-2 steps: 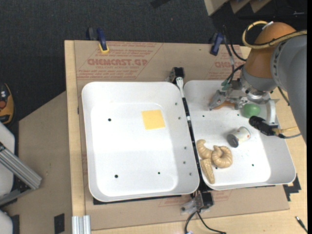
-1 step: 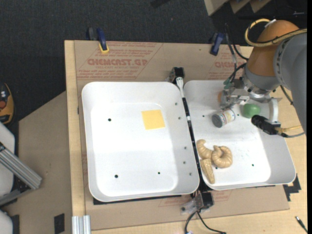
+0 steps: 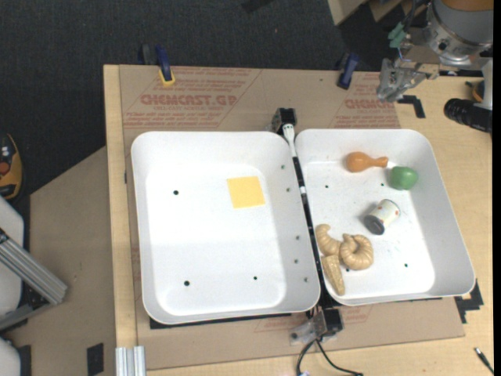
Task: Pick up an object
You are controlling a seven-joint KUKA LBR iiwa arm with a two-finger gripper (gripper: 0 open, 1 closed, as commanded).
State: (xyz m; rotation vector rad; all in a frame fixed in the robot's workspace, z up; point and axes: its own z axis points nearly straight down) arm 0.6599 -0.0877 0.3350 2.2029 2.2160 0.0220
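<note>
Above the right bin's (image 3: pixel 438 180) far edge, over bare bench (image 3: pixel 235 92), hangs the gripper (image 3: pixel 394 84); nothing sits between its fingers. Whether they stand apart or together can't be told, too small and blurred.

No single target is named, so candidates, all in the right bin:
- orange toy drumstick (image 3: pixel 365 162), far side, lying flat with its pale handle end toward the green ball (image 3: pixel 402 178). Looks like light hard plastic. Best hold is probably across the narrow neck; the bulb is rounded and could slip.
- green ball, just beside the drumstick's handle, near the bin's right wall. Smooth and round, likely to roll or squirt out of a pinch (needs a dead-centre grasp).
- small grey-and-white cylinder (image 3: pixel 383 215), mid-bin, on its side and tilted. Looks stiff and light; pinch across the body, though it may roll.
- tan curled pieces (image 3: pixel 346 253), near the left wall, bunched and touching each other. Material unclear, maybe soft rubber or foam. Cluttered, so a grasp may catch two or none.

Left bin (image 3: pixel 156 210) has a flat yellow square (image 3: pixel 246 192), thin, hard to get fingers under.

Easiest bet, by my judgement: drumstick or cylinder, both standing apart from neighbours.
</note>
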